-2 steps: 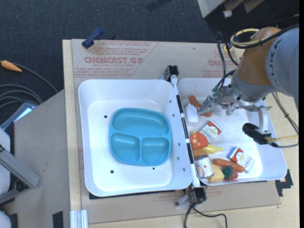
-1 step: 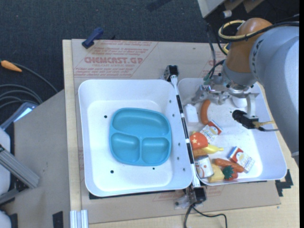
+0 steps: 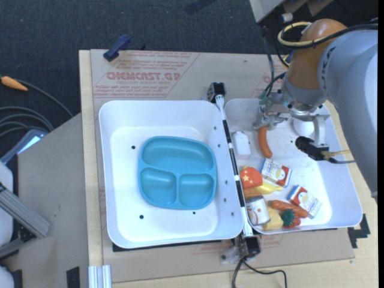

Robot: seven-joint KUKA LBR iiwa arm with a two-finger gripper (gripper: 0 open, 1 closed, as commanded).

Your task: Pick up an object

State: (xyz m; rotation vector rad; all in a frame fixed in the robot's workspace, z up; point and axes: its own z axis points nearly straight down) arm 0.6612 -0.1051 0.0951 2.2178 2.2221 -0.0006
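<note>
A: Where does the arm stand?
B: The grey arm (image 3: 354, 71) reaches in from the right over the right bin (image 3: 342, 188); its gripper (image 3: 268, 117) hangs above the bin's far left part, just above the upper end of a sausage (image 3: 264, 143).

A: And the jaws?
B: Whether apart or together, one cannot tell; the wrist hides them.

A: What lies in that bin?
B: The sausage, a white block (image 3: 242, 143) beside it, a small carton (image 3: 275, 173), a second carton (image 3: 304, 199), a red piece (image 3: 250, 176), a can (image 3: 258, 210) and a carrot (image 3: 281, 206).

A: The left bin (image 3: 120, 131)?
B: It holds a blue divided tray (image 3: 177, 172). Both bins rest on the worktop (image 3: 144, 77).
</note>
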